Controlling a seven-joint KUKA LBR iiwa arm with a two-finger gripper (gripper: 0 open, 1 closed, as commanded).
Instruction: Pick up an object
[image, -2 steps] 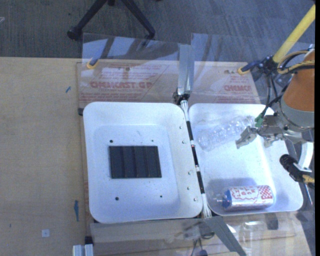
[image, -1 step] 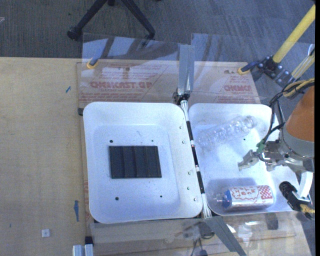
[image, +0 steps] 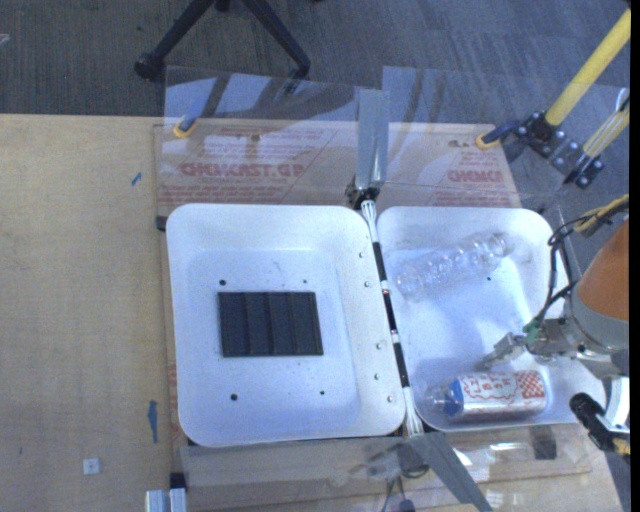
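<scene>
Bench (image: 80, 300) of pale wood was seen from above, bearing two shallow white bins side by side. In the left bin (image: 200, 240) a dark ribbed block (image: 270, 323) lay flat near the middle. In the right bin (image: 440, 225) two things were found: a clear plastic bottle (image: 450, 265), lying on its side toward the far half, and a red-and-white patterned bottle (image: 495, 393) with a blue cap, lying on its side along the near wall, its cap pointed toward the divider between the bins.

The grey arm (image: 610, 300) (its orange band showing at the picture's right edge) was reached in over the right bin's right side. The gripper (image: 510, 348) was held low over the bin floor, its metal fingers (image: 503, 350) pointed toward the left. It was placed just above the patterned bottle in the picture, near its middle, and well apart from the clear bottle, which lay farther back and to the left. Nothing was seen between the fingers; whether they were spread or pressed together could not be told at this size. Both bottles were resting on the bin floor, apart from each other.
</scene>
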